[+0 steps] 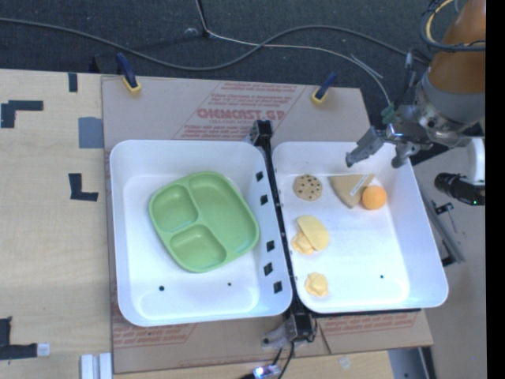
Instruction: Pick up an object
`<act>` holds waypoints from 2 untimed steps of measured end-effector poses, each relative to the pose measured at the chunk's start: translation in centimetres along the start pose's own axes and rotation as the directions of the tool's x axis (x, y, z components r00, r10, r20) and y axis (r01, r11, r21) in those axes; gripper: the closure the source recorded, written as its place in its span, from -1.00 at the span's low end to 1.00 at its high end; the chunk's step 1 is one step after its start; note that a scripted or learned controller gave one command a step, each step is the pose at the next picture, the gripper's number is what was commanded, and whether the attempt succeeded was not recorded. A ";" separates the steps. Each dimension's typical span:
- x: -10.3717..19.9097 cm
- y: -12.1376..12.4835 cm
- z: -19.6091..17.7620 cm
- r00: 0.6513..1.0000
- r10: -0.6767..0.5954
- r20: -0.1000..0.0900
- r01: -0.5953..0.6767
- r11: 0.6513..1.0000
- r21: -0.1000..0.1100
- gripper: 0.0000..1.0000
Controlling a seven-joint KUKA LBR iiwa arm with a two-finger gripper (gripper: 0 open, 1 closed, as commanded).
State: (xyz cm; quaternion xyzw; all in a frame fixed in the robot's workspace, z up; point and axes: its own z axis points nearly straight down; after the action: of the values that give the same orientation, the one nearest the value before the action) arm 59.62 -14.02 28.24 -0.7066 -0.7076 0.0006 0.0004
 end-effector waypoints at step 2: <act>1.4 0.4 10.7 1.000 0.001 0.000 -0.001 1.000 0.002 -1.00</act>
State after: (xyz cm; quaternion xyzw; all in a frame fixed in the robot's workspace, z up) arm 59.96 -12.58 17.51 -0.7068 -0.7074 0.0015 0.0010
